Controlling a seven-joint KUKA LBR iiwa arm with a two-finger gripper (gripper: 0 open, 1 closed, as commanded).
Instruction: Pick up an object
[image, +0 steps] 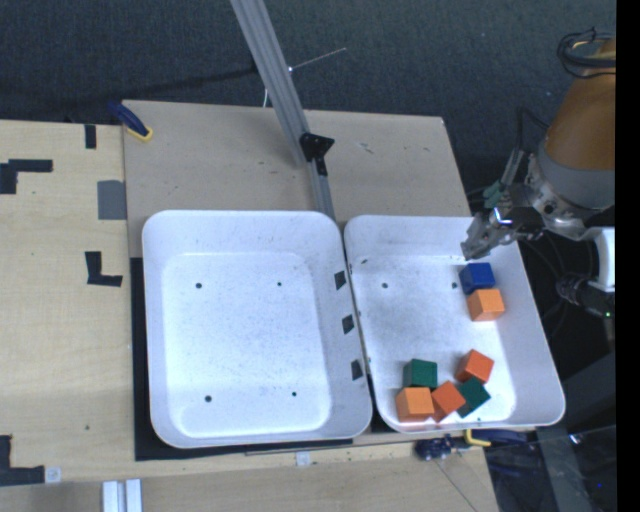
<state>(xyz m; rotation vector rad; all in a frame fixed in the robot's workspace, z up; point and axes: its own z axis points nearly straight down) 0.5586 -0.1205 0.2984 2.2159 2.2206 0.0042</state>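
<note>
The right bin (400, 250) holds several small blocks. A blue block (477, 275) lies near its far right rim, with an orange block (486, 304) touching it on the near side. At the near end sit a green block (421, 373), orange blocks (413, 402) (477, 366), a red-orange block (448, 399) and a dark green block (472, 397), packed together. My gripper (482, 238) hangs at the bin's far right rim, just above and beyond the blue block, with nothing seen between its fingers.
The left bin (240, 330) stands beside the right one. A grey metal pole (285, 90) slants from the top down to the gap between the bins. A blue and yellow tool (130, 120) lies on the bench at the far left.
</note>
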